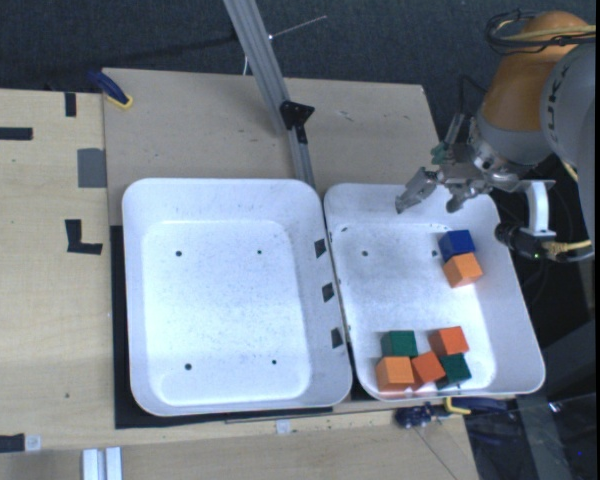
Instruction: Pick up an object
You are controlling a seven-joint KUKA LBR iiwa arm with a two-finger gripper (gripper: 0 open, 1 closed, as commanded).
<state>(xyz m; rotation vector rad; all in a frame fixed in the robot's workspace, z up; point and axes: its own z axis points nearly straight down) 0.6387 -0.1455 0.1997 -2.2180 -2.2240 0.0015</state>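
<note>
My gripper [432,198] hangs over the far edge of the right bin [380,268], fingers spread open with nothing between them. A blue block [456,241] and an orange block [463,268] lie side by side just below and to the right of it. At the bin's near edge sits a cluster: a green block [399,343], an orange block [394,372], a red-orange block [428,368], another orange block [449,341] and a dark green block [457,368].
The left bin [220,298] lies beside the right one. A slanted metal pole [265,63] with a black clamp [296,115] crosses the bench behind the bins. The arm's orange band [535,63] looms at the upper right.
</note>
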